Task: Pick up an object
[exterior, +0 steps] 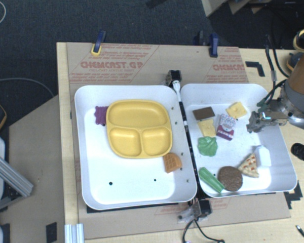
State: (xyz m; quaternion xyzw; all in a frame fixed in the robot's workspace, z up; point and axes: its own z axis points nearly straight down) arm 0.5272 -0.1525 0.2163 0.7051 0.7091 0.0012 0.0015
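Note:
My gripper [257, 121] hangs over the right side of the right bin [283, 178], at the end of the grey arm reaching in from the right. Below it lie a small white block [263, 155] and a pizza slice [250, 166]. Left of it sit a yellow cheese piece [237, 110], a purple-and-white packet [226, 126], a brown square [203, 113], a pale yellow piece [207, 129] and a green leafy lump [207, 146]. A brown patty [229, 178] and a green stick [211, 180] lie near the front rim. Nothing shows in the gripper's grasp.
The left bin [91, 181] holds a yellow divided plate [139, 128], a purple item [100, 115] at its left edge and a brown waffle-like piece [172, 162] at its front right. Clamps [97, 48] hold the cardboard base at the back.

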